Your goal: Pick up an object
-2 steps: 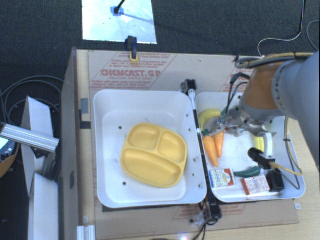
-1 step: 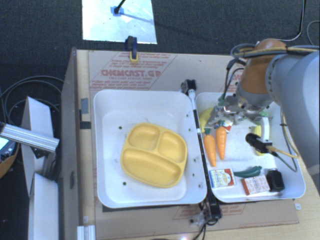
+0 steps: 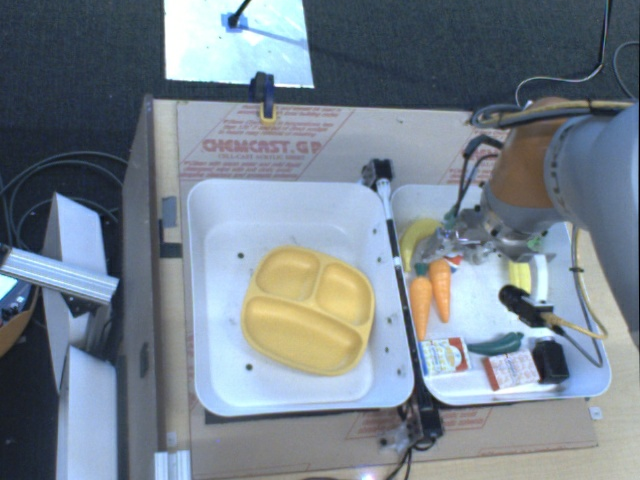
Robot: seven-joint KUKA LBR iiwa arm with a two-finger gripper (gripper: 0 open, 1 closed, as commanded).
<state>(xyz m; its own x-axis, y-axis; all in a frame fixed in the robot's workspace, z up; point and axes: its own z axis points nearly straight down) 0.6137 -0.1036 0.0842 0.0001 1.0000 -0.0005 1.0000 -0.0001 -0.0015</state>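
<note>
Two tapered orange carrots (image 3: 432, 293), glossy yellow compartment tray (image 3: 308, 309), end effector (image 3: 455, 242) grip unclear

Lab test cell, not a home. My bench (image 3: 300, 133) is a board still under printed protective film, bearing two white bins (image 3: 215, 268). Left of the bench: loose cables (image 3: 40, 183) and aluminium extrusion (image 3: 60, 273). Dark carpet (image 3: 420, 38) beyond the bench.

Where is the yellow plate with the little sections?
The yellow divided plate lies in the middle of the left white bin in the camera view, across the divider from the two orange carrots in the right bin.
</note>
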